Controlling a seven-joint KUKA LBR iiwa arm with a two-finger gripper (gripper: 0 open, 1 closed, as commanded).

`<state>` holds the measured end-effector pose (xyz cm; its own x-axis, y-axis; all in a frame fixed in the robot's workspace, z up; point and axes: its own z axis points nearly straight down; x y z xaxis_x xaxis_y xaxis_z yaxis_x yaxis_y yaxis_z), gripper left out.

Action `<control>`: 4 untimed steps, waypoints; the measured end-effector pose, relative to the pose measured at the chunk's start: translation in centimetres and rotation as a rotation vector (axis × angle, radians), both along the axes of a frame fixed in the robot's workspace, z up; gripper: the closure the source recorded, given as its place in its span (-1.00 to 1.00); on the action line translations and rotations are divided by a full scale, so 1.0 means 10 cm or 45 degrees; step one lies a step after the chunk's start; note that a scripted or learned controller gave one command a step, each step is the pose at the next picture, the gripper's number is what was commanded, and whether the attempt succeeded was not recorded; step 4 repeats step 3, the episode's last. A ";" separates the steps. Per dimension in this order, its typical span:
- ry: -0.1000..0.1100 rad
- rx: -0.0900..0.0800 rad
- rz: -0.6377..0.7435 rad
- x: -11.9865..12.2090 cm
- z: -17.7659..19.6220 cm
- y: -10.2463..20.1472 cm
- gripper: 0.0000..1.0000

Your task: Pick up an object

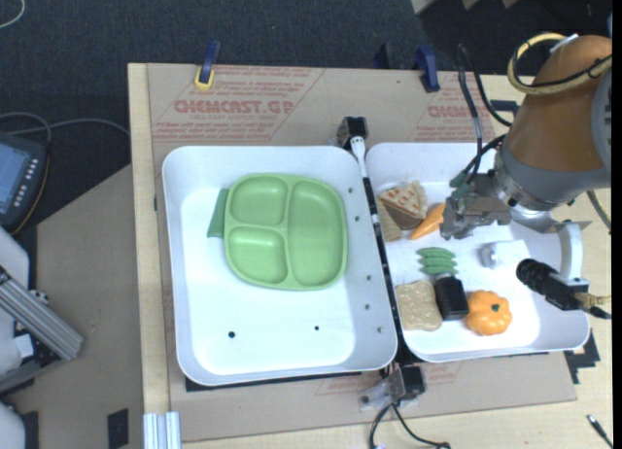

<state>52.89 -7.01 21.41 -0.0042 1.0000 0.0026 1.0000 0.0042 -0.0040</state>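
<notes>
1. Orange and wedge-shaped, a small carrot-like toy (428,223) lay in the right-hand shallow white bin (559,335), its long axis slanting from lower left to upper right, with the upper end pointing at the jaws.
2. The dark two-finger gripper (465,216) on the grey arm hung just beside that upper end, on the carrot's right as the camera saw it; whether they touched could not be told.
3. So the turning relation was this: the carrot lay to the camera's left of the jaws and slightly lower in the picture, not between them.
4. How wide the jaws stood could not be made out, since the wrist's dark bulk hid them; nothing was seen held.
5. Near neighbours crowded the spot: a tan sandwich-shaped wedge (403,204) just beyond the carrot and a green pea-pod toy (437,260) below it.
6. Judged from this, a grasp would call for a short shift towards the carrot and closing across its narrow width, not along its length.
7. The left white bin (194,326) held a pale green divided plate (288,231), well apart from the arm.
</notes>
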 end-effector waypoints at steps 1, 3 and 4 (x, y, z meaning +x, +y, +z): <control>-0.010 -0.004 -0.003 0.00 0.19 0.06 1.00; -0.007 -0.004 -0.006 -0.01 0.03 -0.08 1.00; -0.007 -0.004 -0.006 -0.01 0.03 -0.08 1.00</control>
